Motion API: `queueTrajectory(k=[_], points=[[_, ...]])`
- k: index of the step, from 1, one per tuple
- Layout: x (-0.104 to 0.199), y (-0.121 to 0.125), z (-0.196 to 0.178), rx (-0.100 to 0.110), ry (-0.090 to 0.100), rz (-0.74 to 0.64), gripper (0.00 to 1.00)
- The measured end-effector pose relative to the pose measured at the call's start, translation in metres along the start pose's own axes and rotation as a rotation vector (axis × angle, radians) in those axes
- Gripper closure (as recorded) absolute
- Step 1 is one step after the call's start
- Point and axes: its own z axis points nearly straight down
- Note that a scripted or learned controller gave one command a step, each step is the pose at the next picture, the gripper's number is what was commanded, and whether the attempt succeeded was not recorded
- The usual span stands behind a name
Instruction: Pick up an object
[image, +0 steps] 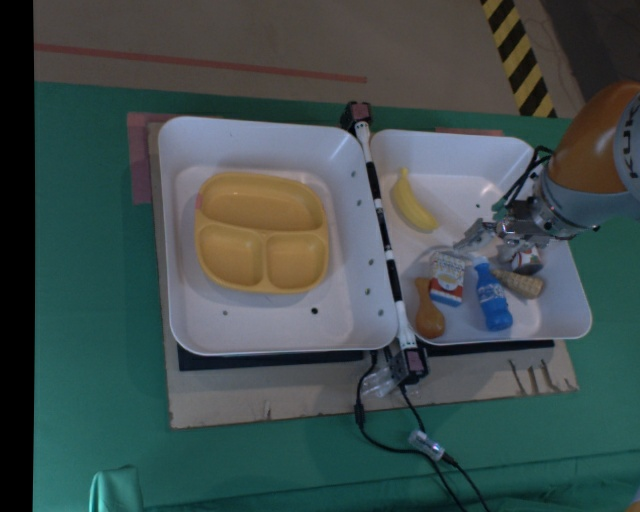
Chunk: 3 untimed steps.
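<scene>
Your gripper (500, 238) hovered low in the right bin (560, 310), fingers spread and grasping nothing, just above the blue bottle (492, 297) and ice-cream cone (521, 282). Banana (412, 201) lay apart, likely easier; the yellow tray (262, 230) sat in the left bin (190, 330).

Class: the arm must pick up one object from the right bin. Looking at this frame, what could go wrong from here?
1. The blue bottle, the cone and the carton lie close together under the tool, so it may nudge or catch two things at once.
2. The cone lies near the right bin's wall, which may leave the tool little room to come down around it.
3. The drumstick lies against the carton and may shift if that is lifted.
</scene>
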Motion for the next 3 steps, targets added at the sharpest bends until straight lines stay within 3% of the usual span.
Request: queueTrajectory(k=[1,2,3], points=[[-0.001,-0.065,-0.002,-0.012,-0.007,0.0,0.0],[-0.007,-0.063,-0.016,-0.024,-0.019,0.01,1.0],[0.041,-0.037,-0.139,0.011,-0.013,0.012,1.0]])
